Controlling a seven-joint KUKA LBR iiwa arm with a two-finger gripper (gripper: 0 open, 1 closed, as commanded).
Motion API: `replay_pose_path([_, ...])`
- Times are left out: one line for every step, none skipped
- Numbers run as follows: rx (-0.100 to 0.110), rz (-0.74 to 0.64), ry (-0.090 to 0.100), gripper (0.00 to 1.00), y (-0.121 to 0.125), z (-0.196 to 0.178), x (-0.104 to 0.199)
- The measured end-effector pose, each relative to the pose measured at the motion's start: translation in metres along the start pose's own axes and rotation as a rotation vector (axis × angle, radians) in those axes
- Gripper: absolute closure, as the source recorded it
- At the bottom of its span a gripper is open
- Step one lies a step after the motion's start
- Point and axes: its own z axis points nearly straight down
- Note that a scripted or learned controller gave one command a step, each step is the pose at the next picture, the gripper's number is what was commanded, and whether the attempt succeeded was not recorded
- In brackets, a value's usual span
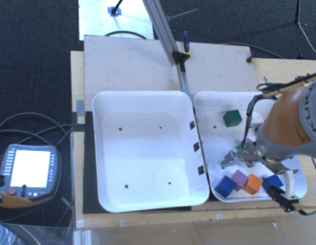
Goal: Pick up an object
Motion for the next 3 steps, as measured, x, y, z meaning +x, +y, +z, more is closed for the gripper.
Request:
replay_pose_path([-0.007, -0.002, -0.002, 1.00, 0.002, -0.013, -0.001])
replay_pose_path([-0.012, -0.003, -0.003, 1.00, 0.007, -0.075, 0.006])
replay_pose_path([-0.012, -0.003, -0.003, 1.00, 0.009, -0.122, 0.005])
